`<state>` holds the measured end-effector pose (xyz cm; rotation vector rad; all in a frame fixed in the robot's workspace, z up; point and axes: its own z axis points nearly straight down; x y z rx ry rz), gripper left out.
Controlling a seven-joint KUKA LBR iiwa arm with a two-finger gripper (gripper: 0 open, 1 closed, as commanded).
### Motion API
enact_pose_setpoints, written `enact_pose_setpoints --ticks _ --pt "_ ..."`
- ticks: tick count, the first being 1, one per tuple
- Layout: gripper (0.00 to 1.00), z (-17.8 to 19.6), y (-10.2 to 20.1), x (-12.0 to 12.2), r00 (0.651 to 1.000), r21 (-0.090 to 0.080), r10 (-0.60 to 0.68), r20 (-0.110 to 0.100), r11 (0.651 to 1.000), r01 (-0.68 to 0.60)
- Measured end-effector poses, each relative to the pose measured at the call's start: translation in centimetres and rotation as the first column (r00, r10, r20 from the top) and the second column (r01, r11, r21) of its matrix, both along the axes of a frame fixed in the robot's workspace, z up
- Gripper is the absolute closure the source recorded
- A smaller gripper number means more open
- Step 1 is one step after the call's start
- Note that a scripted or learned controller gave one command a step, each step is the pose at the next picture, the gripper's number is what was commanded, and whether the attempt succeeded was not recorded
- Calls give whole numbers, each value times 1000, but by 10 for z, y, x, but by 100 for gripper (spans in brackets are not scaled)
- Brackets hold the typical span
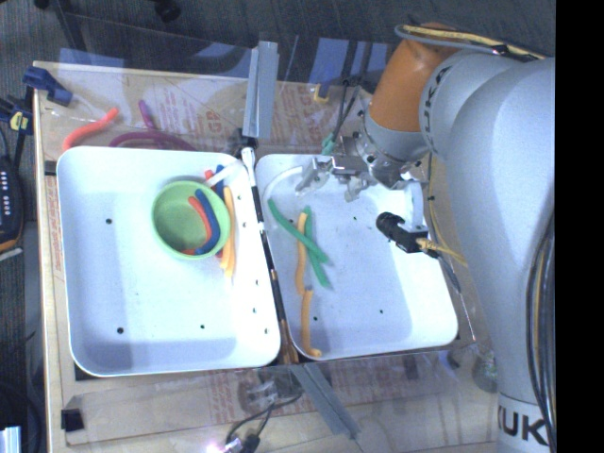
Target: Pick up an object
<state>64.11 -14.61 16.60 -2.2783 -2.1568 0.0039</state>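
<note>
My gripper point(332, 181) hangs over the far end of the right bin point(415, 300), its two metal fingers spread open with nothing between them. Just below and left of it lie two crossed green strips point(300, 237) and a thin orange stick point(302, 250). A second orange stick point(307, 324) lies nearer the front wall. In the left bin point(123, 310) a green bowl point(186, 220) holds a red curved piece point(203, 215) and a blue piece. An orange stick point(227, 239) leans by the bowl's right side.
The grey arm with its orange band point(411, 83) covers the right bin's far right corner. Between the bins runs a narrow ridge point(267, 272). Behind the left bin, a red strip point(90, 128) and a purple cord point(151, 140) lie on the bench.
</note>
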Motion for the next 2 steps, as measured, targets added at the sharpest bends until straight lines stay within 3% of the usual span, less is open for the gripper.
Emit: enact_pose_setpoints --ticks 1,2 --pt "0 -74 28 -14 1000 -2 19 3 1000 -19" --pt "100 -61 28 -12 1000 -3 22 6 1000 -22"
